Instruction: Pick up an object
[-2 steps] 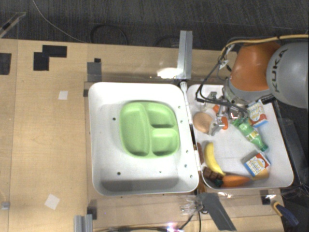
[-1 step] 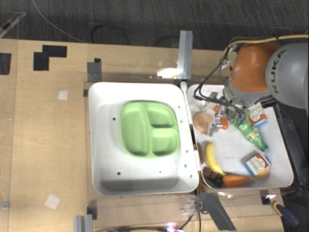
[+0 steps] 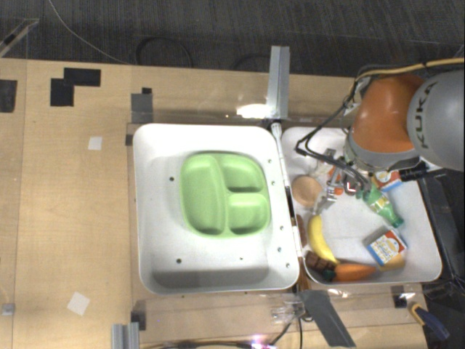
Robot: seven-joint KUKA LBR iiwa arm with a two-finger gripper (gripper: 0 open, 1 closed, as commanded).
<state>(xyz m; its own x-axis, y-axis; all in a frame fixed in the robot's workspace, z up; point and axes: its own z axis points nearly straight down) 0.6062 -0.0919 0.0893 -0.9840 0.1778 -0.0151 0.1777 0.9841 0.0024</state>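
The right bin (image 3: 429, 257) holds several small objects. A tan round piece (image 3: 306, 191) lies near its left wall, with a yellow banana (image 3: 320, 240) just below it. An orange carrot-like piece (image 3: 354, 272) and a dark brown item (image 3: 320, 265) rest along the front wall. A small printed box (image 3: 385, 247) sits to the right, and a green packet (image 3: 382, 206) lies above it. My gripper (image 3: 340, 185) hangs low over the bin's upper middle, between the tan piece and the green packet, under the orange wrist band (image 3: 385, 115). Nothing is visibly held.
The left bin (image 3: 149, 195) contains a green divided plate (image 3: 224, 193). A metal post (image 3: 278, 82) stands behind the divide between the bins. Black cables (image 3: 314, 147) loop off the wrist over the right bin's back. The wooden bench (image 3: 65, 217) stretches left.
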